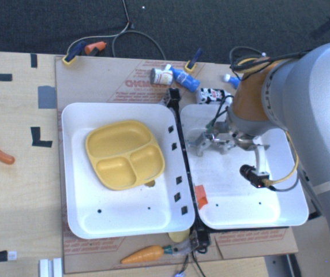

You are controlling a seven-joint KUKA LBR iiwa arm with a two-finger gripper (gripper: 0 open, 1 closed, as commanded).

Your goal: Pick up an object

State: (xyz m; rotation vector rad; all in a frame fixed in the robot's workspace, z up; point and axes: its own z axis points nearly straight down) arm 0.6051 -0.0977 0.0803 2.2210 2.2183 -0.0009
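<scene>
The arm (292, 91) is seen low over the right bin (251, 212), with the gripper (206, 143) near that bin's upper left quarter, just beside the black divider (179, 154) between the bins. Whether anything is clamped there cannot be told, and no object can be made out under the tool; the bin floor around it looks bare. The plainest candidate for picking, the yellow divided plate (124, 153), is lying flat in the left bin (75, 212), well apart from the gripper.

If that plate is the target, the divider has to be cleared first: the tool should be raised before it is carried left. The plate's rim is thin and shallow, so an edge grasp would be wanted, taken at the right-hand rim where it sits nearest the divider. A small dark-yellow bit (149, 183) is noted at the plate's lower edge, touching or nearly so.

Room is generous below the plate, where white floor lies open; room is tight on the top and left, where the plate sits nearer the bin wall
</scene>
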